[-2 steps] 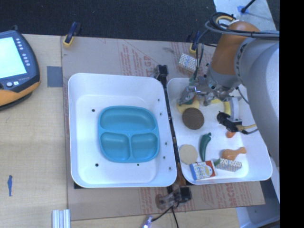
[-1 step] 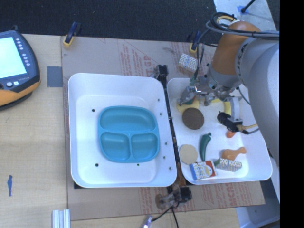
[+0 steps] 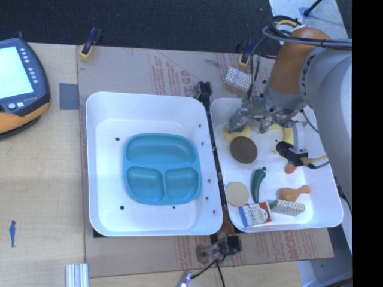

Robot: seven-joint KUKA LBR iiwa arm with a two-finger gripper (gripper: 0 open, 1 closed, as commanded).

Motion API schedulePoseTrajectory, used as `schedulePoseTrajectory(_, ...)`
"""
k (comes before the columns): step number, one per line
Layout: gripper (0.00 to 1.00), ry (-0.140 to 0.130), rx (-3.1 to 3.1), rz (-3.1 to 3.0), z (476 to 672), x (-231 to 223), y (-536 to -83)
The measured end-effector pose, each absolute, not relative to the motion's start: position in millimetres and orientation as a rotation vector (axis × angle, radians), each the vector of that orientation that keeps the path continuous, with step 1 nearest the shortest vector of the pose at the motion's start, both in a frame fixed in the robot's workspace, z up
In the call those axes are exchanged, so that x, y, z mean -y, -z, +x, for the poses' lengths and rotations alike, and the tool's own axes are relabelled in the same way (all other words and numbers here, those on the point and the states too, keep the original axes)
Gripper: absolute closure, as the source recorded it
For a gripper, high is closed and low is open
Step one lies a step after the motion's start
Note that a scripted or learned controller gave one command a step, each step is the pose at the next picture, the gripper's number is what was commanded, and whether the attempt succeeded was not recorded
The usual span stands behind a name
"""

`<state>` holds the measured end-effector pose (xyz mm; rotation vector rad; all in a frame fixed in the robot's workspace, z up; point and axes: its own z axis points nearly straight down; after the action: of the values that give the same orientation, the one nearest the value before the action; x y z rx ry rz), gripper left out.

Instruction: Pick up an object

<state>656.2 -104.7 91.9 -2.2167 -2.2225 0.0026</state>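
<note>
Hand (image 3: pixel 258 119) upper right, grip state unclear — brown disc (image 3: pixel 243 149) just below looks light, stiff; pinch across edges.

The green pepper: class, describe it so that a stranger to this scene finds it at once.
Start at the right white bin, the one crowded with small items. Near its middle, below the brown disc and right of the pale tan disc, lies the green pepper. It is the sole slim, curved, dark green thing there.

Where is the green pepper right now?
The green pepper lies in the right bin, near its middle, below the brown round cookie and just right of the tan round disc.
</note>
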Motion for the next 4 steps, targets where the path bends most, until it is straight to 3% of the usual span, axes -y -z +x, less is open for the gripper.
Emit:
schedulePoseTrajectory(1, 0.00, -0.006, 2.223, -2.214, 563.6, 117, -91)
schedulePoseTrajectory(2, 0.00, -0.002, 2.224, -2.216, 656.3, 93, -104)
schedulePoseTrajectory(3, 0.00, -0.005, 2.221, -2.215, 656.0, 104, -92)
schedulePoseTrajectory(4, 0.00, -0.007, 2.223, -2.215, 570.7, 128, -91)
